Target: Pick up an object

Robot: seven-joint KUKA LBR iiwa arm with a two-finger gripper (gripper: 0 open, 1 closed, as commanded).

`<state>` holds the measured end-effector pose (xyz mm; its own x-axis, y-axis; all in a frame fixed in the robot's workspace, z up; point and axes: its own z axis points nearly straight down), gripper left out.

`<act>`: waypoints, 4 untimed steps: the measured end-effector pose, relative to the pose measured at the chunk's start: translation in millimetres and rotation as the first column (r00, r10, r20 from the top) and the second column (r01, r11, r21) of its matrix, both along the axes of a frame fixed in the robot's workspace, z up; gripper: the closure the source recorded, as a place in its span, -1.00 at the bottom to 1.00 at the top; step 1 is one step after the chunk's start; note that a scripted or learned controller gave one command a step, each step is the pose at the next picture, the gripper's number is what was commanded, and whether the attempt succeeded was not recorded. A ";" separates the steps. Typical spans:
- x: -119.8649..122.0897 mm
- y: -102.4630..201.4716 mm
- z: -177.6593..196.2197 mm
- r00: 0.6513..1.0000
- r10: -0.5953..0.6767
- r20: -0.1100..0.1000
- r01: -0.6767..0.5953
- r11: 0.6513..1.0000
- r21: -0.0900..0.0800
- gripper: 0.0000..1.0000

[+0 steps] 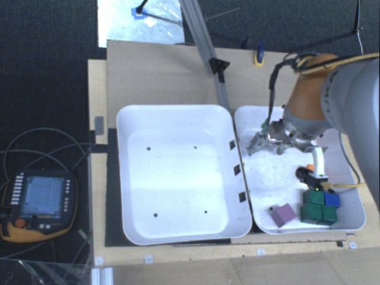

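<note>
Claw point(265, 142): mine, over right bin point(261, 177); grip state cannot be told.
Objects: purple block point(284, 214), green blocks point(314, 206), blue block point(333, 199), bin's near corner.

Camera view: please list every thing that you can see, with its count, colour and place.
Left bin: one, white, left half of the bench.
Right bin: one, white, beside the left bin.
Purple block: one, purple, near edge of the right bin.
Green blocks: a cluster, exact count unclear, near right corner of the right bin.
Blue block: one, blue, touching the green blocks.
Teach pendant: one, grey and orange, on the floor left of the bench.
Tripod leg: one, grey, crossing the bench from the far side.
Arm: one, grey with an orange band, from the right.
Hand: one, metallic, above the right bin's far part.
</note>
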<state>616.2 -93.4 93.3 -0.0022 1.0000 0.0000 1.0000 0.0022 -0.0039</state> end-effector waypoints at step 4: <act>22.5 15.5 173.9 1.000 0.004 0.014 -0.004 1.000 -0.001 1.00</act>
